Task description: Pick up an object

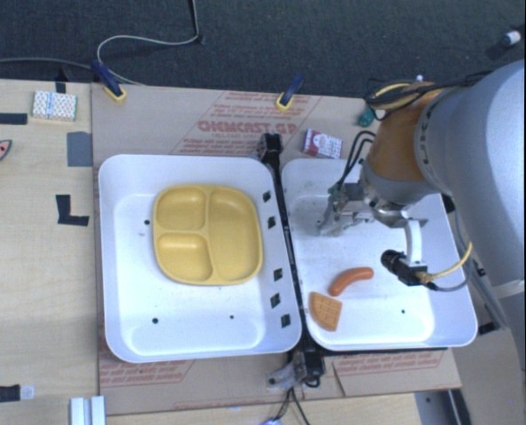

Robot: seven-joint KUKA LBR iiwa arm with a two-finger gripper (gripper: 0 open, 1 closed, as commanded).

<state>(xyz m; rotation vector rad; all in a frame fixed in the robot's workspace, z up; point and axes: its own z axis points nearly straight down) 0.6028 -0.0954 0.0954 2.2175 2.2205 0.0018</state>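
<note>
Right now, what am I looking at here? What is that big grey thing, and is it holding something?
One camera looks down at a slant on a bench. The big grey shape with an orange band is a robot arm reaching in from the right. Its end effector hangs over the right bin; I see nothing between its fingers. In that bin lie a toy sausage and a waffle piece. The left bin holds a yellow divided plate.
</note>
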